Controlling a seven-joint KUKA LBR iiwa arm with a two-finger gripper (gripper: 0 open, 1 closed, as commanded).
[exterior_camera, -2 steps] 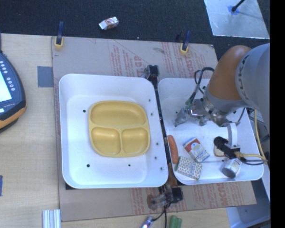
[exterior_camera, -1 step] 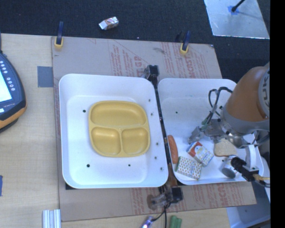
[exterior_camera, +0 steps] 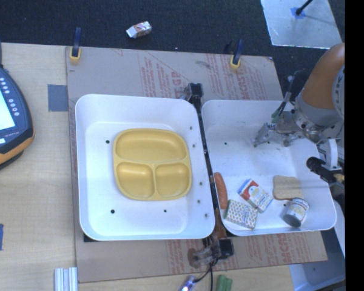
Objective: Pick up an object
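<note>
The right bin (exterior_camera: 230,126) holds several small objects along its near side: an orange sausage-shaped piece (exterior_camera: 220,190) against the left wall, a patterned white packet (exterior_camera: 241,214), a red-and-white packet (exterior_camera: 255,194), a tan slab like a slice of bread (exterior_camera: 287,187) and a small tin can (exterior_camera: 295,211). My gripper (exterior_camera: 272,141) hangs over the far half of this bin, above bare white floor. Its two fingers are spread apart and open, with nothing between them. The objects lie well nearer the camera than the gripper.
The left bin (exterior_camera: 94,120) contains a yellow divided plate (exterior_camera: 151,163). A pendant with a screen (exterior_camera: 3,117) rests on the bench at the far left. A crumpled wrapper (exterior_camera: 139,30) lies on the dark floor beyond the bench.
</note>
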